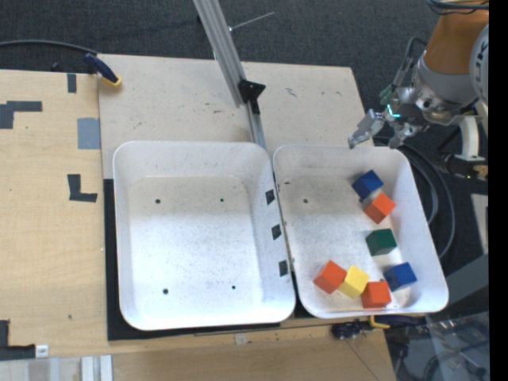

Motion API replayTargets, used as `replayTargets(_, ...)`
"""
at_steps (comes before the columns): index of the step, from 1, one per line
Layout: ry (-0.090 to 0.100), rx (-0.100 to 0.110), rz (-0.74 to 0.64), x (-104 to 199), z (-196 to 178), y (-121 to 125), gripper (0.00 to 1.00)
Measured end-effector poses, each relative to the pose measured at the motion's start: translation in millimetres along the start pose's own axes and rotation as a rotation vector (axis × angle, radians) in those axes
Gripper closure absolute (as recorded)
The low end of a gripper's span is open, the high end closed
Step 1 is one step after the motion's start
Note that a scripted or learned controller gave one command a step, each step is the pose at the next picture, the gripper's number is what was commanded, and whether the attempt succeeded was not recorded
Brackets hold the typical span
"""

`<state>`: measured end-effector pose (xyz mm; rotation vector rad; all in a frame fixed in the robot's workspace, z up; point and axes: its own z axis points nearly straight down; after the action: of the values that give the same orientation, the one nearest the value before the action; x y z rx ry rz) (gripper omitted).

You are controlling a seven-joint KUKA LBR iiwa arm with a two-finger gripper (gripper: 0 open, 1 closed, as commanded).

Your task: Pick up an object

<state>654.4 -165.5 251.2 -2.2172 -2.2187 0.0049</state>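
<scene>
The right bin (317, 173) holds several small blocks. A blue block (367, 184) and an orange one (379, 206) lie near its far right side, with a green block (381, 240) below them. At the near edge sit an orange block (329, 277), a yellow block (355, 280), another orange block (375, 294) and a blue block (401, 275). My gripper (379, 130) hangs above the bin's far right corner, a little beyond the upper blue block, with its fingers spread and nothing between them.
The left bin (190, 236) stands beside the right one. A slanted metal rail (226, 50) runs from the top of the view down to the gap between the bins. Black cables (440, 197) trail to the right of the right bin.
</scene>
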Motion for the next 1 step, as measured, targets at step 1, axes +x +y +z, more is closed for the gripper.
replayTargets(1,-0.003,-0.004,-0.001,-0.2,-3.3,0.8,0.0)
